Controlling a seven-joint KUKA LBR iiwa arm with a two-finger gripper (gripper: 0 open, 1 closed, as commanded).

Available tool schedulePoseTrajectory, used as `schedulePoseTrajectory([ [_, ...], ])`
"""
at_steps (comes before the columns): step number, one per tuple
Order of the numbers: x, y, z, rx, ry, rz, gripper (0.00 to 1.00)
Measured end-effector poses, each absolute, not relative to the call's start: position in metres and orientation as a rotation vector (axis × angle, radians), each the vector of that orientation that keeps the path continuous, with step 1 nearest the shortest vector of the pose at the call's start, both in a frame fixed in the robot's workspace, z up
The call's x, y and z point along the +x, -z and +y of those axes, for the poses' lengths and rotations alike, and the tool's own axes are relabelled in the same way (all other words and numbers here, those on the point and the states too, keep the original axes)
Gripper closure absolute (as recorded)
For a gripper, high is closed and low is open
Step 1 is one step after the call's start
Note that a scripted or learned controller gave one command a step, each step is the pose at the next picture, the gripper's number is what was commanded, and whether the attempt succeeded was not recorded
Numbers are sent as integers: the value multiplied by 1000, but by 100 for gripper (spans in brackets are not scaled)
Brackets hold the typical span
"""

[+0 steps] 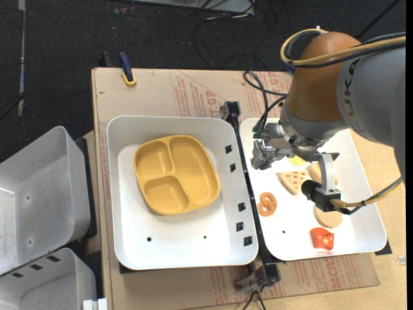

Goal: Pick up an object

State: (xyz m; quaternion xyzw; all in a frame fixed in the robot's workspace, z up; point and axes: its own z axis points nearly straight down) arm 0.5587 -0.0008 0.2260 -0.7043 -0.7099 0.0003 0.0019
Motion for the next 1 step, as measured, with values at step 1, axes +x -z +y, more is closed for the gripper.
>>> schedulePoseTrajectory([
  [1,552,-229,45,-2211,0,-2229,100],
])
